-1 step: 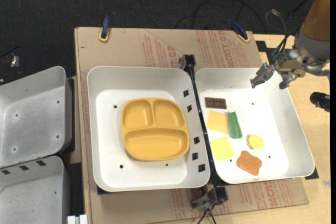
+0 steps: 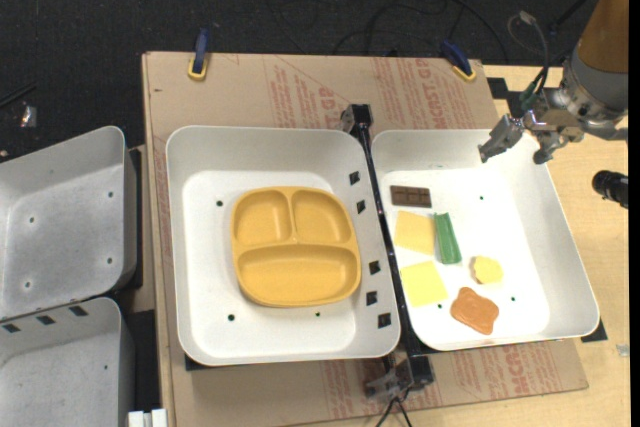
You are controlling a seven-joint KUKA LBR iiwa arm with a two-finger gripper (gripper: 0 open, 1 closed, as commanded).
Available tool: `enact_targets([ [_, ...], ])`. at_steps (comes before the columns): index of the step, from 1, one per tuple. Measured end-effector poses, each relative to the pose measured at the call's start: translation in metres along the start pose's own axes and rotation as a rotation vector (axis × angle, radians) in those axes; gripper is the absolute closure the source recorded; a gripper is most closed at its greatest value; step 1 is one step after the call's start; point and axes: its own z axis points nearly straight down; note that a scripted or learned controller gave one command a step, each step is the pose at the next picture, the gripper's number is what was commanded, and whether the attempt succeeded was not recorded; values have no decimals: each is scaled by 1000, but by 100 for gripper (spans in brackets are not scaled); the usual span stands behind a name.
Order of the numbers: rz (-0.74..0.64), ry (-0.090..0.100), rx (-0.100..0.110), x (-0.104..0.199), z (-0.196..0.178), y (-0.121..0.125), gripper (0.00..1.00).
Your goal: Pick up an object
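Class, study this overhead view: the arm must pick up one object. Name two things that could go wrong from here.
1. The green piece lies against a yellow square, so the fingers could catch both or shove one aside.
2. The gripper hovers over the right bin's far rim, apart from the food pieces; a straight descent would likely grasp nothing.

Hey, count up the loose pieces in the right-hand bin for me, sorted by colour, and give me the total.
Yellow: 3, a pale square, a brighter square and a small lump
Brown: 1, a dark bar
Green: 1, a stick
Orange: 1, a chunk
Total: 6
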Motion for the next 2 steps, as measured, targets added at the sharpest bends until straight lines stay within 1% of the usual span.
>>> enact_targets([
  [1,2,1,4,-7,48,5,0],
  [2,3,1,5,-13,97,-2,0],
])
